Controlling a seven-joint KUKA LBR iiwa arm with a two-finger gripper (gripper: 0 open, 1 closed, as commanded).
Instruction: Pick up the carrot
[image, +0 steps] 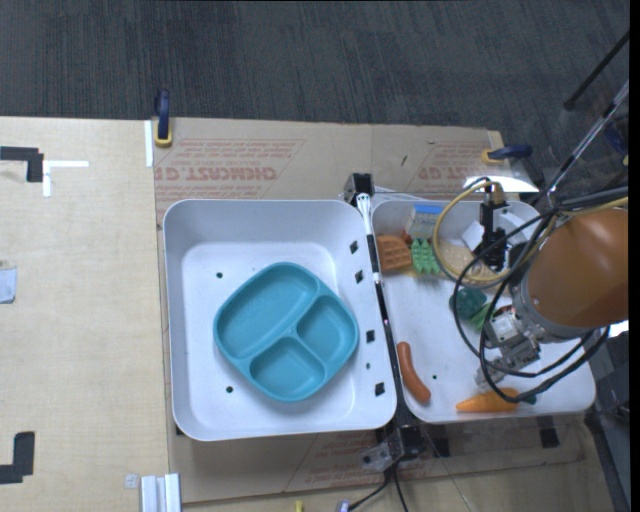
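Item: small orange tapered carrot (487, 404), lying flat, right white plastic bin (440, 350), 5 o'clock corner. Reddish sausage (413, 372) at carrot's 10 o'clock, apart. Gripper (508, 352) just above carrot; finger state: cannot tell. Step judged: approach. Next: descend, straddle carrot.

Arm (585, 270) with rounded orange band, looping black and yellow cables (520, 245)

Light was even and fairly bright; the two shallow white plastic bins (180, 330) glared softly, the whole frame slightly blurred.
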